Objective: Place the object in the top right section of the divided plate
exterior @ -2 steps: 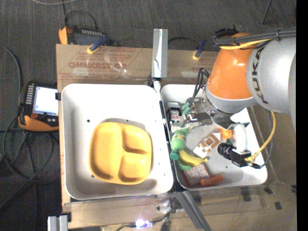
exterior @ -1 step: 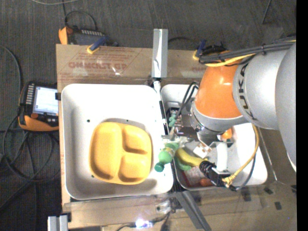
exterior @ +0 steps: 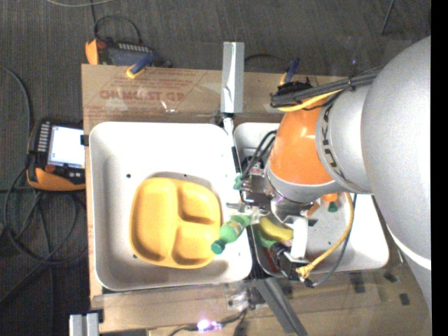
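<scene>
Camera view: the gripper hangs under the orange-banded wrist over the wall between the two white bins; whether it grips anything cannot be told, as the wrist covers it. Just to its lower left lies a green bottle, its long axis slanting from the gripper down toward the yellow divided plate, cap end touching the plate's lower right rim. The plate's top right section lies left of the gripper. A yellow banana-like item sits near the bottle in the right bin, which may crowd the move.
</scene>
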